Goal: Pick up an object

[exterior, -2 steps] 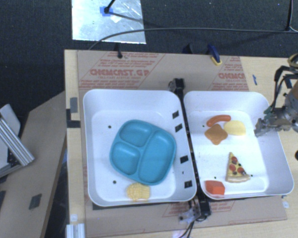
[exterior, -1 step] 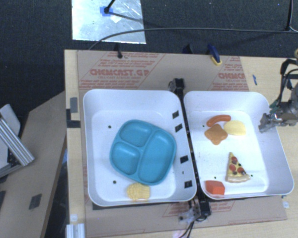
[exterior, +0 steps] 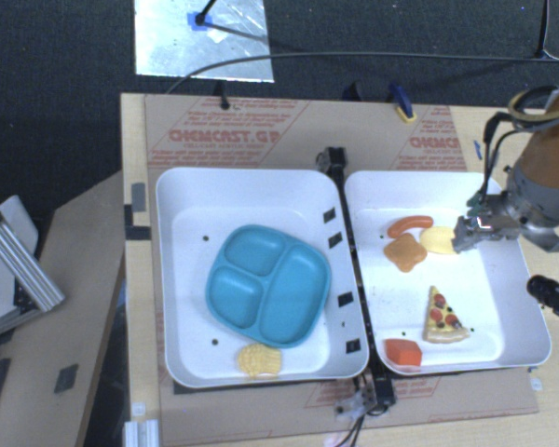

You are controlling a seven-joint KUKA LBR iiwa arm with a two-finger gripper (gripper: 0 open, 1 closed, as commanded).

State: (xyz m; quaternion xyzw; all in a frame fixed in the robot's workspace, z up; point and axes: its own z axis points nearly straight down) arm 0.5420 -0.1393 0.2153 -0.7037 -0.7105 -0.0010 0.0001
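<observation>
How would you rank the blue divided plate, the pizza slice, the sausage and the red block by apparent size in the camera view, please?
1. Blue divided plate, by far the largest.
2. Pizza slice.
3. Sausage and red block: too alike in apparent size to rank.

In the left white bin (exterior: 182, 250), most of the floor is taken up by a blue sectioned plastic plate (exterior: 268, 285), with a pale yellow ridged toy piece (exterior: 259, 360) just beside its near edge; bare strips are left along the far and left walls. In the right white bin (exterior: 512, 287), a red toy sausage (exterior: 410, 223), an orange toast-shaped piece (exterior: 405, 251) and a pale yellow oval piece (exterior: 437, 240) are crowded together at the far side. A toy pizza slice (exterior: 443, 318) and a red-orange block (exterior: 403, 352) lie nearer. Open floor is left between the two groups.
</observation>
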